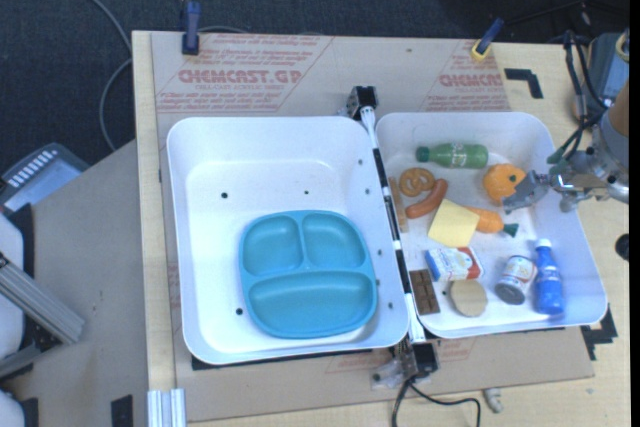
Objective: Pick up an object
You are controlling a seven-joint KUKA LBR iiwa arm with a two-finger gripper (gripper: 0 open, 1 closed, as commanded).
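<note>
The right bin (570, 245) holds several small items. A green bottle (452, 155) lies at the back, with an orange fruit (503, 181) to its right. A pretzel (415, 181) and a sausage (425, 203) lie at the left. In the middle are a yellow cheese wedge (452, 223) and a carrot (490, 222). A small carton (455, 263), a can (515, 278), a blue bottle (546, 281), a round biscuit (467, 297) and a brown bar (424, 290) fill the front. My gripper (546, 195) hangs over the bin's right side, just right of the orange fruit, open, with nothing between its fingers.
The left bin (200, 165) holds a blue divided plate (307, 272). A black clip strip (385, 205) joins the two bins. Cardboard (260, 75) lies under both bins. The arm comes in over the bench's right edge.
</note>
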